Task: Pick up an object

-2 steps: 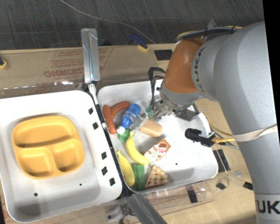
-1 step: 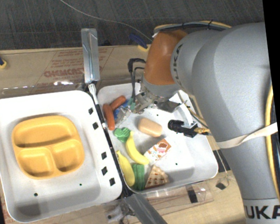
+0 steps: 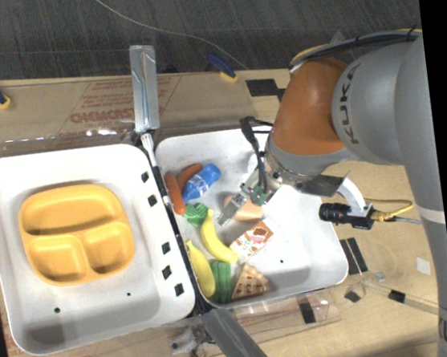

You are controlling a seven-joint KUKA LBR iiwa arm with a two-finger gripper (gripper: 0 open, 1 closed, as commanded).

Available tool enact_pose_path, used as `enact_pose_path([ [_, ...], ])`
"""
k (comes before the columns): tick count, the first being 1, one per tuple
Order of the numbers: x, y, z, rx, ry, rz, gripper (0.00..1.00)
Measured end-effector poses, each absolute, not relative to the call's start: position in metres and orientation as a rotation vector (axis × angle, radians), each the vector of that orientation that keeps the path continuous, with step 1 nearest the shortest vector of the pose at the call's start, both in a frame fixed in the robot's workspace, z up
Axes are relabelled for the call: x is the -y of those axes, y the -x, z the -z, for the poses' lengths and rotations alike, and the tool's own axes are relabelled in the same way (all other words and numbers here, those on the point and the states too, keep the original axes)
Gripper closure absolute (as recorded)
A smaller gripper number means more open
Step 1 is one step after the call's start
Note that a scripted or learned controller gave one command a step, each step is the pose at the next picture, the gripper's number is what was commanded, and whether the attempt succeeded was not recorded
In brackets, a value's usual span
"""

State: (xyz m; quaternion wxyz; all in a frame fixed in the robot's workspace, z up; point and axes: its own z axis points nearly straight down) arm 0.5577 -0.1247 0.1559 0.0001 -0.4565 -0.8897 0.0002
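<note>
White right bin (image 3: 320, 242): we see bare floor right of and below the gripper (image 3: 251, 194).
Toy pile: left of it we see a blue bottle (image 3: 201, 181), bananas (image 3: 215, 243) and a carton (image 3: 252, 240) just below, crowding the bin's left wall.
Yellow tray (image 3: 75, 231): alone in the left bin (image 3: 22, 319).
Arm (image 3: 344, 110): we see it reach from the right, wrist bent down.
Grip: we cannot tell.

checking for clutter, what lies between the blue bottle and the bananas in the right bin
In the camera view, a small green item sits between the blue bottle and the bananas, close against the top of the bananas.
</note>
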Motion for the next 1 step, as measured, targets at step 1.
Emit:
enact_pose_path([
  [1, 0.1239, -0.5581, -0.1649, 2.797, 1.426, -0.001, 1.00],
])
